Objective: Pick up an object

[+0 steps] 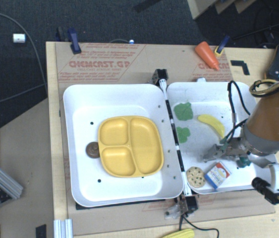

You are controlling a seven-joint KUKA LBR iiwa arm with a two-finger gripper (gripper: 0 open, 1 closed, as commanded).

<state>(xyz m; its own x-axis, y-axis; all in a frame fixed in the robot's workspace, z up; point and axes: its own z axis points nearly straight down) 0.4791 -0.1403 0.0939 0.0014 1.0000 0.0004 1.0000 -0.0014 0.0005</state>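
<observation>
Reaching in from the right, the grey arm (270,120) with its orange band was seen bent over the right bin (198,89), its gripper (222,154) lowered near the floor of that bin, just above a small blue, white and red box (217,174). Whether the fingers were apart or together could not be told, since the wrist and dark cables hid them, and nothing was seen between them. A yellow banana (212,123) was pictured lying at a slant beside the gripper, toward the bin's middle, apart from the box. Two green leafy pieces were shown near the bin's left wall: the larger (183,111) further back, the smaller (182,133) nearer the front. A round speckled cookie (195,177) was seen at the bin's front left corner, just beside the box. In the left bin (80,103), a yellow divided tray (130,146) was laid near the middle, with a brown round piece (92,149) touching or tucked under its left edge. Both bins were set side by side on a wooden bench (104,61) bearing red printed lettering. An orange carrot-like piece (208,56) was pictured on the bench behind the right bin, well apart from the arm, and a blue clamp (73,40) was seen at the bench's far left corner.
</observation>
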